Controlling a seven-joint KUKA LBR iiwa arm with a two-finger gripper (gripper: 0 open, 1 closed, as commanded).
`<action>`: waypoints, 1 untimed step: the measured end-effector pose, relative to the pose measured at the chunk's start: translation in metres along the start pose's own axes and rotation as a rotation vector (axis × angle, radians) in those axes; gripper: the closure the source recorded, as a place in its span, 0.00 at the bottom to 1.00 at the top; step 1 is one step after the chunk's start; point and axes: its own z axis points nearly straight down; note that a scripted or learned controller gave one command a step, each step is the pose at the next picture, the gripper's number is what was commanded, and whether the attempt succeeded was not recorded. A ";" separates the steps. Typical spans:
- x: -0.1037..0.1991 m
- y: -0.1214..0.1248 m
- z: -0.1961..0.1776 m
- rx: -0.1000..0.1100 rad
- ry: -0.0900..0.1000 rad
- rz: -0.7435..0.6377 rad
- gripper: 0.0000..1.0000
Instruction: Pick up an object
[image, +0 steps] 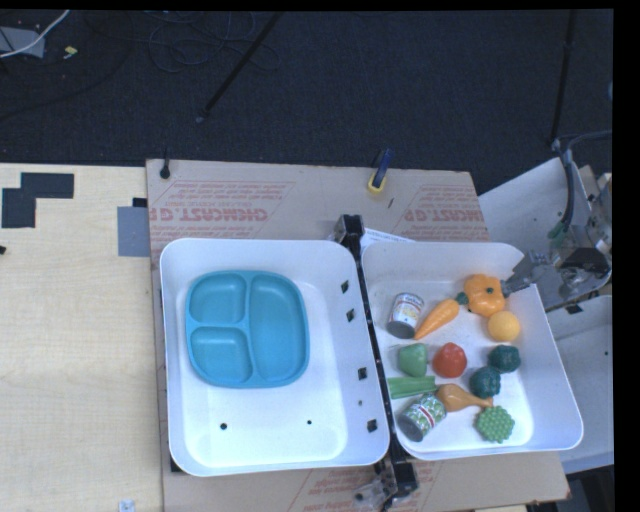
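White bins (200, 440) sat side by side; you had the toys in the right one, the blue plate (246, 329) in the left. Your gripper (575, 262) waited at the right rim, holding nothing; jaw state unreadable. Approach stage: you next needed to descend over the pepper (485, 294).

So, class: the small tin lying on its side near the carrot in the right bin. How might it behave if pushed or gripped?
The tin lies on its side, so a nudge would probably roll it toward the carrot. Its curved, seemingly rigid wall may slip between fingers unless gripped squarely. It is likely light, judging by the toy food around it.
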 end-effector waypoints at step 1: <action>0.000 0.002 -0.007 -0.013 -0.003 -0.002 0.00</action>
